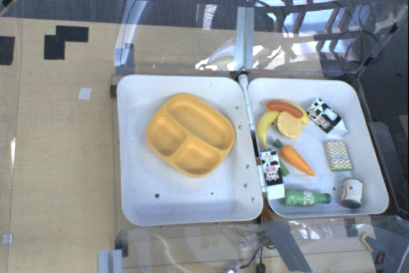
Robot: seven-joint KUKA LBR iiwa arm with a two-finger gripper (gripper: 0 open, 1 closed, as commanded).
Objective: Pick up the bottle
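A small green bottle (307,198) lies on its side near the front edge of the right bin (365,113), its cap pointing right. It rests between a black-and-white milk carton (272,173) on its left and a small can (351,192) on its right.
The right bin also holds a banana (264,126), a sausage (285,108), a round yellow cookie (289,127), a carrot (298,160), a second cow-print carton (324,116) and a cracker packet (337,156). A yellow divided plate (190,134) sits in the left bin (137,201).
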